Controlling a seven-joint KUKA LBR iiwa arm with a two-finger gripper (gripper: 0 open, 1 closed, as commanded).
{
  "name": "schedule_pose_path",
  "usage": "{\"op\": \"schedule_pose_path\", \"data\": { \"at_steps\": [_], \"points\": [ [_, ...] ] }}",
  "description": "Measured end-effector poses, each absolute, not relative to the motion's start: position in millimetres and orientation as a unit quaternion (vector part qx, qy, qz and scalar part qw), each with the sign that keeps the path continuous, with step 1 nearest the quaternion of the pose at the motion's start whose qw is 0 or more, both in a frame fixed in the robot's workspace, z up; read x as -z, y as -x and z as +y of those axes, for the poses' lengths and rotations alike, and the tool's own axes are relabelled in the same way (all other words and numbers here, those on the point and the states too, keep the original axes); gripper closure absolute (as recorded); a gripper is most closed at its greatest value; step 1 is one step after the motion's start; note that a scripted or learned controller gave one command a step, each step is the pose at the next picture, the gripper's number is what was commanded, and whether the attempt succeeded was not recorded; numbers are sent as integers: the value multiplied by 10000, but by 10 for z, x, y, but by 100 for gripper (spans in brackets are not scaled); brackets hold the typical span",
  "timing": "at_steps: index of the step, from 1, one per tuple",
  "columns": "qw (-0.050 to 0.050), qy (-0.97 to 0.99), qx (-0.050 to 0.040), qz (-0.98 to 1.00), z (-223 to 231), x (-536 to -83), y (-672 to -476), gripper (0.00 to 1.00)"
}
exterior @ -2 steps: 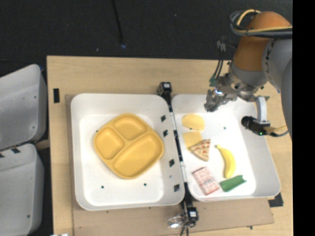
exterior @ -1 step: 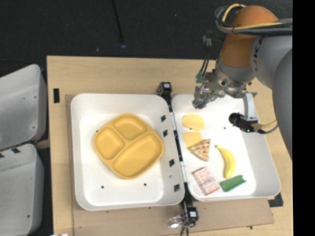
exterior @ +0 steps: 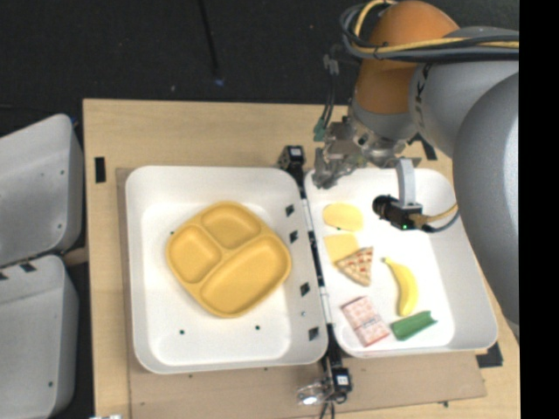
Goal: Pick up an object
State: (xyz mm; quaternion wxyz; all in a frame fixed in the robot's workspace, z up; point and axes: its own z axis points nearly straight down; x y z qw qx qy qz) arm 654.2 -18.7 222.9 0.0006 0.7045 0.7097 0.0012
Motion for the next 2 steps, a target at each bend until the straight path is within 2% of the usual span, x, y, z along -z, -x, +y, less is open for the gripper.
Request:
{"op": "schedule_pose_path", "data": {
  "at_steps": [2],
  "points": [
    [2, -7046, -11, 7096, 800, -2267, -6416, 100]
  ]
}}
